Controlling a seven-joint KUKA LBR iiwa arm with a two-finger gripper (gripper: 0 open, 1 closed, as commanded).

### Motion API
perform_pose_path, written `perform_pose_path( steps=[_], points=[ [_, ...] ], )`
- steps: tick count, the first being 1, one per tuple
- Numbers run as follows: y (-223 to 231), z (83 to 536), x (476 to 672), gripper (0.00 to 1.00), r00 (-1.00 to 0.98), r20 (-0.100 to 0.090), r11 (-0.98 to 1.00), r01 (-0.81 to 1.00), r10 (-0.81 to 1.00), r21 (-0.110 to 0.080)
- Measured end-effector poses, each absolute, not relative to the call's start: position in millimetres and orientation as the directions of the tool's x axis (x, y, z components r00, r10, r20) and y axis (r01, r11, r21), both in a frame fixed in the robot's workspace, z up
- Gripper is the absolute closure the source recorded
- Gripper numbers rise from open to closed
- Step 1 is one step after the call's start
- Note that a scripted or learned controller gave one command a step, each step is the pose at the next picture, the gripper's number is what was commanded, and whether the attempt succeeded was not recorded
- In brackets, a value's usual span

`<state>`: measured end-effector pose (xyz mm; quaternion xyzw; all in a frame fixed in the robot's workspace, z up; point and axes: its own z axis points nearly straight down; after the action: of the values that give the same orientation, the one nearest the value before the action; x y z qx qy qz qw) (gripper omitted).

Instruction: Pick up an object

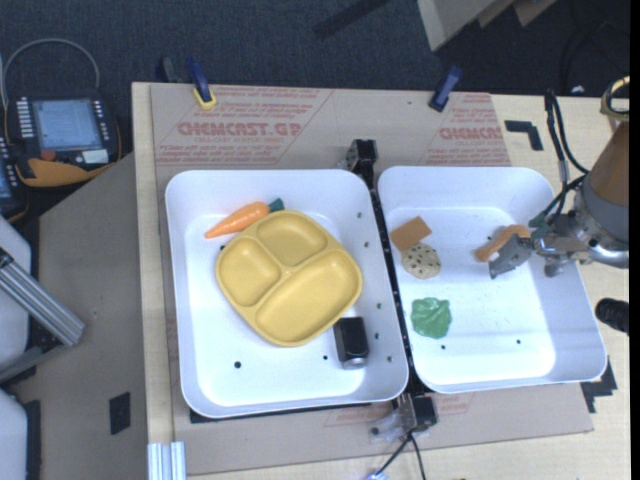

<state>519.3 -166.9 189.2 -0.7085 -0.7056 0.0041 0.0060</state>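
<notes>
Nearest the camera, a small black box (350, 340) is seen in the left bin (190, 298), touching the near edge of a yellow divided plate (288, 276) that takes up the middle of that bin. An orange toy carrot (236, 219) is laid against the far left edge of the plate, with its green top pointing toward the right bin (560, 348). In the right bin, a green leafy toy piece (431, 317) is found on the near side, close to the wall shared with the left bin. Just beyond it a round speckled cookie (421, 260) is placed, and a flat brown square piece (410, 234) is set just behind the cookie, its edge touching or nearly touching it. The gripper (508, 254) is lowered into the right side of the right bin, well apart from the cookie, with the grey arm (610, 193) entering from the right. An orange elongated piece (497, 241) is seen at the fingertips, lying against the dark fingers (512, 257); whether it is pinched between them or merely beside them cannot be told from this view
</notes>
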Motion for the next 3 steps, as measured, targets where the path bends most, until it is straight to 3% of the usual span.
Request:
perform_pose_path(
  steps=[1, 3],
  points=[
    [-166.1, 197.1, 522.4, 0.0, 0.0, 0.0, 0.0, 1.0, 1.0, 0.0],
    [-161.6, 91.6, 511.1, 0.0, 0.0, 0.001, 0.0, 1.0, 1.0, -0.003]
  ],
)
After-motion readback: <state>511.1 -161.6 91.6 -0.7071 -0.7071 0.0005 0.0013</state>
